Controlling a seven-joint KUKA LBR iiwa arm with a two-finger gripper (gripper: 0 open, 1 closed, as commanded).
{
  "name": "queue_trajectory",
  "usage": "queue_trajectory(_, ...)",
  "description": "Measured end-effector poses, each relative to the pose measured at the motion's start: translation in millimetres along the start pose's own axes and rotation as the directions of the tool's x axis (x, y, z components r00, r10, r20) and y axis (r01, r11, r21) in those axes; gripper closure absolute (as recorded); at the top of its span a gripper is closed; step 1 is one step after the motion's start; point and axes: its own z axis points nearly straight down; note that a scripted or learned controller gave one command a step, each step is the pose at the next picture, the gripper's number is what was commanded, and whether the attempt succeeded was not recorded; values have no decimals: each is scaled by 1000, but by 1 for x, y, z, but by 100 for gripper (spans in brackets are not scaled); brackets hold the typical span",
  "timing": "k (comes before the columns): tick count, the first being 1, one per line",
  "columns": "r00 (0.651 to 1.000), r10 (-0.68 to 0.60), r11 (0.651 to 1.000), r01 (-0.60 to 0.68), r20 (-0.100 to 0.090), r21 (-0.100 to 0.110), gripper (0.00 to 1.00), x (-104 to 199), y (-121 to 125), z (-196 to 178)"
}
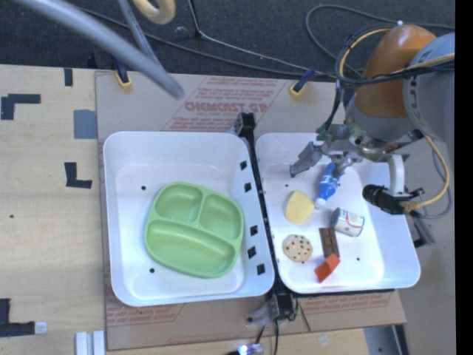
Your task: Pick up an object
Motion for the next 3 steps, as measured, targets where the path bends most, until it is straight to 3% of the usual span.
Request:
queue_trajectory(1,1000,-3,1000,3,1,-14,0,0,3,-9)
queue_trajectory(3,1000,-2,1000,2,1,-9,0,0,0,97)
